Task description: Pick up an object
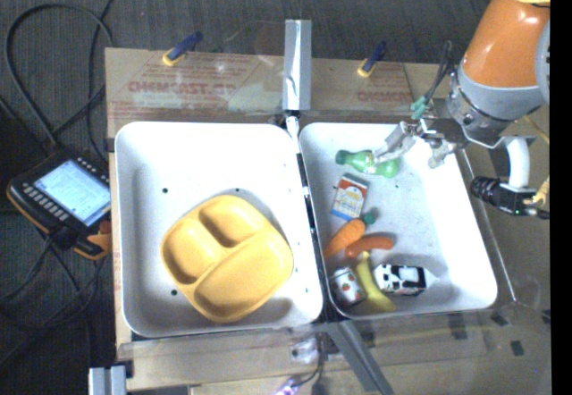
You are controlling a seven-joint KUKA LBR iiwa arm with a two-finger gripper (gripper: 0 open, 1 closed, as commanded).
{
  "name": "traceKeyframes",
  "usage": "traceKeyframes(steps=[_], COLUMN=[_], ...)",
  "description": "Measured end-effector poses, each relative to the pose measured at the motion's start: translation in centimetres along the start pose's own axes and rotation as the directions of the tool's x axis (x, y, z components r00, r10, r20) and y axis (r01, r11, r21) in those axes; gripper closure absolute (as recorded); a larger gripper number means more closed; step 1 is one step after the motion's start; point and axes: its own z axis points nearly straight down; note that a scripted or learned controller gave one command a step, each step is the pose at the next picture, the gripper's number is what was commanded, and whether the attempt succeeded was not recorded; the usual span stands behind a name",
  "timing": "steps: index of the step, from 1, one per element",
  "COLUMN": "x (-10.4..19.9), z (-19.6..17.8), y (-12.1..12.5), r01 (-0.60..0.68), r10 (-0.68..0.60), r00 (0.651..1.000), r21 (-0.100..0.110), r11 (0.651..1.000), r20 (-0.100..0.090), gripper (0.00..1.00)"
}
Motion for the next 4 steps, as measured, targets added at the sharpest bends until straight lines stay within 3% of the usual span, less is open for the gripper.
traceKeyframes(steps=[1,2,3,4], x=[0.6,-0.5,-0.5,-0.2], z=[11.1,18.7,17.9,8.6], y=[0.6,-3.2,-3.0,-4.4], r01=[0.104,0.311,0.311,0.29], r10=[-0.104,-0.311,-0.311,-0.29], r00=[0.995,0.95,0.95,0.957], r21=[0.001,-0.013,-0.015,-0.001], r11=[0.995,0.95,0.95,0.957], r20=[0.0,0.005,0.003,0.0], gripper=[0.0,0.0,1.0,1.0])
